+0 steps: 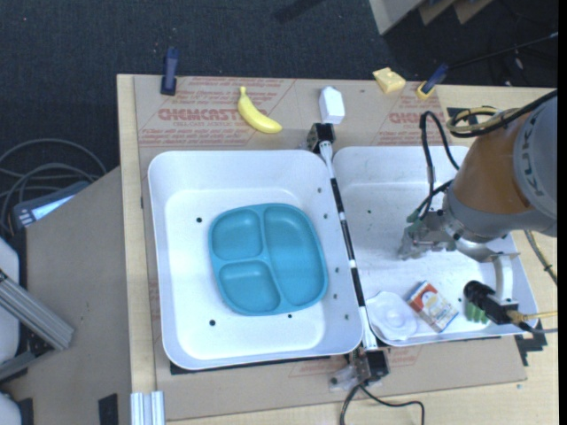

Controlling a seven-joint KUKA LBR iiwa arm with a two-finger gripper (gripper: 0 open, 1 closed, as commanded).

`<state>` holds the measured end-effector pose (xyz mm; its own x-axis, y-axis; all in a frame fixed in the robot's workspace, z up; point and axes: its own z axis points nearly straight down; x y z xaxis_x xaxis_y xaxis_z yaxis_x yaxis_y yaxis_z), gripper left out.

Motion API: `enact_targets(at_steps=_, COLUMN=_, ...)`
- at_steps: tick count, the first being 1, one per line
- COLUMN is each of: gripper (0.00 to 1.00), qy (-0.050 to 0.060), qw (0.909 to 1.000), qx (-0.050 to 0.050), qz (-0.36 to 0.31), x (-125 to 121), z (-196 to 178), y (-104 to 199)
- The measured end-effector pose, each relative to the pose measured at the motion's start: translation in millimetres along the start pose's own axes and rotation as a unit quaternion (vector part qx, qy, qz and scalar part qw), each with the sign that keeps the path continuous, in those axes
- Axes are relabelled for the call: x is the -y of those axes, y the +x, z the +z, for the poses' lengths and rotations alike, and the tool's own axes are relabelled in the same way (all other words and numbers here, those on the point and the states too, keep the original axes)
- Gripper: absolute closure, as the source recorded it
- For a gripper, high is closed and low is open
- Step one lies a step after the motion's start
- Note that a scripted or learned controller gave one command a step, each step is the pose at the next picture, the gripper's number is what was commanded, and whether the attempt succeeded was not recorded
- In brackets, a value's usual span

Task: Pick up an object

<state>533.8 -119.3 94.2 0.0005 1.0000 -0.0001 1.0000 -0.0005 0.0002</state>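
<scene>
Cardboard point(221, 113) printed "CHEMCAST" in red covers the bench under both bins, on dark carpet. Right bin point(372, 180): a small orange-and-white packet point(430, 305) lies at its near edge beside a white lid point(392, 317). Above the packet, the gripper point(423, 242) is low over the floor; I cannot tell its state. Beyond lies a banana point(257, 113).

Single fixed camera, high above the counter point(221, 113), looking down at a slant. Mid distance: both white bins fit in frame, left bin point(168, 237) centre-left, right bin point(381, 171) centre-right. Dark floor fills the upper frame and left edge. Arm point(496, 180) enters from the right edge.
</scene>
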Motion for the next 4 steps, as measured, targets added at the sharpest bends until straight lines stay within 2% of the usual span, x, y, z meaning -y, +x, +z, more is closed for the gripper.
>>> enact_targets(at_steps=1, gripper=0.00, qy=0.000, qw=1.0000, qx=0.000, qz=0.000, x=0.1, z=0.1, y=0.0)
enact_targets(at_steps=2, gripper=0.00, qy=-0.002, qw=1.0000, qx=0.001, qz=-0.001, x=-36.3, z=-108.3, y=-16.7)
enact_targets(at_steps=3, gripper=0.00, qy=0.001, qw=1.0000, qx=0.000, qz=0.000, x=29.5, z=-54.4, y=-26.1)
enact_targets(at_steps=4, gripper=0.00, qy=-0.001, qw=1.0000, qx=0.000, qz=-0.001, x=-47.8, z=-69.6, y=-9.6)
